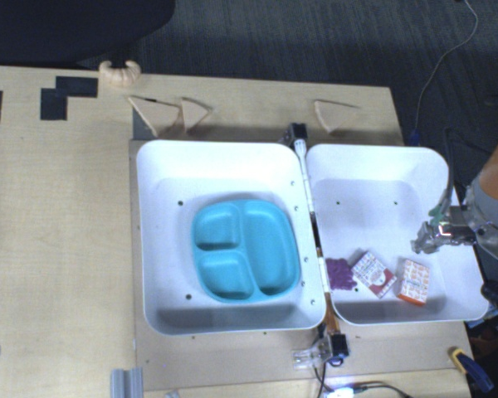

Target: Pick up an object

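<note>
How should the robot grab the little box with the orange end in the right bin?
Probably from straight above, pinching its two long sides. The orange-ended box lies flat on the floor of the right bin, with a bare gap between it and the red and white box. The gripper hangs just above it.

Two small cartons (373,274) (413,281), purple object (340,274), right bin's near edge.

Arm (494,197) cut off, perhaps mid-wrist

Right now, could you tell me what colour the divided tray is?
Light blue tray, seen in the camera view.
</note>
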